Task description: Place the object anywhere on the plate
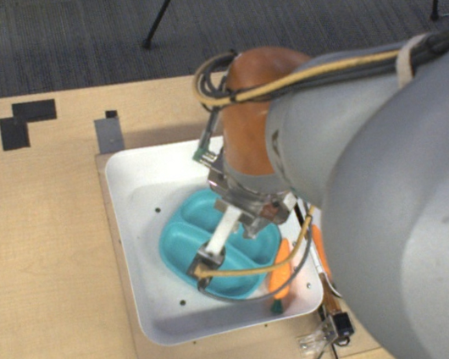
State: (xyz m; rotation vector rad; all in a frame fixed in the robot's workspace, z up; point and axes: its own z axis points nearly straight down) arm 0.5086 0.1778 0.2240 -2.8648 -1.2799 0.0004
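Observation:
A teal divided plate [180, 240] lies in the left white bin [141, 232]. An orange carrot-like toy [282, 266] with a green end [276, 305] lies slanted at the plate's right rim, by the bin's right wall. My gripper [251, 215] hangs over the plate's right half, just up and left of the toy. The wrist covers its tips, and I see nothing between them. The arm hides the plate's upper right part.
The grey arm covers the right bin and most of the view's right side. A second bit of orange [321, 257] shows just right of the bin wall. Black shapes [27, 120] lie on the wooden bench at the upper left.

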